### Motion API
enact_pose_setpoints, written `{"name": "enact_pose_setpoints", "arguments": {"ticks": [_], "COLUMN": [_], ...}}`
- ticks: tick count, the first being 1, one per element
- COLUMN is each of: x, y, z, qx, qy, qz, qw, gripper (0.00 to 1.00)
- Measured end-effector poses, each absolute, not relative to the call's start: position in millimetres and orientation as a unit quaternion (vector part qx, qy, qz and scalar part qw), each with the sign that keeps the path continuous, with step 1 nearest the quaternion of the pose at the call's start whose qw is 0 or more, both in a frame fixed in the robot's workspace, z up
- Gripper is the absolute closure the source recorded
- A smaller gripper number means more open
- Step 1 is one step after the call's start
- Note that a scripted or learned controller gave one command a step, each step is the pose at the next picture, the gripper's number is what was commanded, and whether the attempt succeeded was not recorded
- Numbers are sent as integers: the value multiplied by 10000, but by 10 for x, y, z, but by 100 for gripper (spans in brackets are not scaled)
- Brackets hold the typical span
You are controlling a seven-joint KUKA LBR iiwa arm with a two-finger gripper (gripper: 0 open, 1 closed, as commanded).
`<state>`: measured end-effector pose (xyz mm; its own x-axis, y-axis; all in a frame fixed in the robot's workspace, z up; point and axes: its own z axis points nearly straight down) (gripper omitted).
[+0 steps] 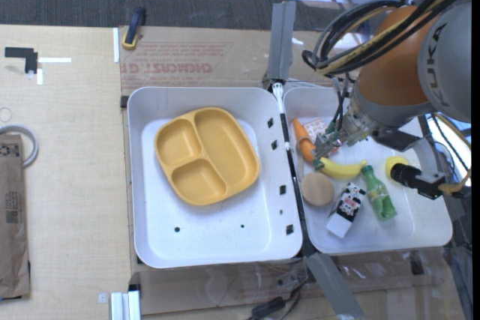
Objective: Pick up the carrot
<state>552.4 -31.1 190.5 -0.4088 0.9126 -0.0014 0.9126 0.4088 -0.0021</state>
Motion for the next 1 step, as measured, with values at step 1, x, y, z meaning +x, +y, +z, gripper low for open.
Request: {"name": "enact_pose_setpoints", "arguments": {"ticks": [1], "x": [5524], "y": [-312], "z": [1905], "qx": [5438], "qy": [8392], "qz": [-12], "qw": [0], "gripper": [0]}}
